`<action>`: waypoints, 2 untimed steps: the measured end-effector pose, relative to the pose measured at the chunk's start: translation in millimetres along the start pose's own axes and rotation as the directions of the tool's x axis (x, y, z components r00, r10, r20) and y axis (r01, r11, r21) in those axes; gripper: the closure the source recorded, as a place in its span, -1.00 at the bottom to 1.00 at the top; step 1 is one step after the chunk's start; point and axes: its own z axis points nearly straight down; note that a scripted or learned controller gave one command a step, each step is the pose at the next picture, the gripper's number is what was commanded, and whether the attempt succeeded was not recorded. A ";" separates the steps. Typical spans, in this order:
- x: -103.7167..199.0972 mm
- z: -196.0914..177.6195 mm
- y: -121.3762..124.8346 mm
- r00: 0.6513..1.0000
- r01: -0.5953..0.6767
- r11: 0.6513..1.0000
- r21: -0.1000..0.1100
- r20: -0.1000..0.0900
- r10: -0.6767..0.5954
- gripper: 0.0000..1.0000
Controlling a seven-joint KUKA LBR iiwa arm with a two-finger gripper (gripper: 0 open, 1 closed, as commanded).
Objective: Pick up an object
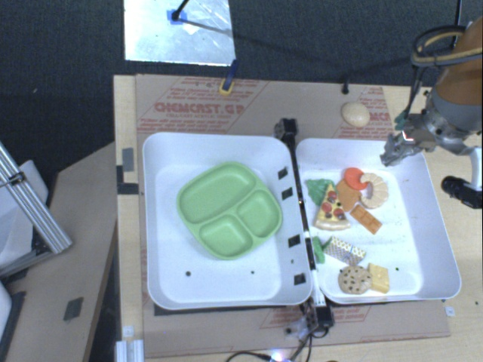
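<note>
Toy food clusters mid right bin (pixel 434 225): pizza slice (pixel 331 214), cookie (pixel 352 280), cheese wedge (pixel 379 278). My gripper (pixel 394 151) hovers over the bin's far corner, its spread impossible to read; I judge the outlying cookie the cleanest target, taken straight down

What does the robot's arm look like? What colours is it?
The arm is grey and rounded, with an orange band above the wrist. A yellowish cable loops over the top of it. At its end sits a small dark grey pincer with a tiny red light spot nearby.
</note>
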 end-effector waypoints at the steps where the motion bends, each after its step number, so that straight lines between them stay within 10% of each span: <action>1: 45.4 8.4 -11.9 1.000 0.003 1.000 0.004 -0.002 -0.003 1.00; 2: 97.6 12.2 -35.5 1.000 0.003 1.000 0.004 -0.002 -0.003 1.00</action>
